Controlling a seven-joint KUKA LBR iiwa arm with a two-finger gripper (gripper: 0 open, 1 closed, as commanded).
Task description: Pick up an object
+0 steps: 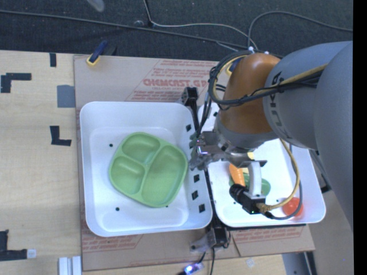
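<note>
In the left bin (84, 153), a green divided plate (149, 169) lies flat, three compartments up, roughly centred and slightly nearer the wall shared with the right bin (269, 219). Nothing touches it. Both bins sit side by side on a cardboard sheet (160, 79) on the bench (28, 171).

Arm (315, 90) comes in from the right, and its orange band (249, 87) is over the upper left part of the right bin. The wrist hangs low over that bin's left side, close to the shared wall. The jaws are under the wrist body; cannot tell if they are apart or closed, or if they have hold of anything.

Right bin holds small things, partly covered by the wrist: an orange piece (237, 172) near the middle, a green item (262, 186) just beside it to the right, and a red-orange item (292, 207) near the lower right corner, apart from the other two. Shapes are too hidden to name.

Black tape marks on the bench left of the bins. A small blue-and-yellow thing (96, 53) sits at the cardboard's upper left corner.
</note>
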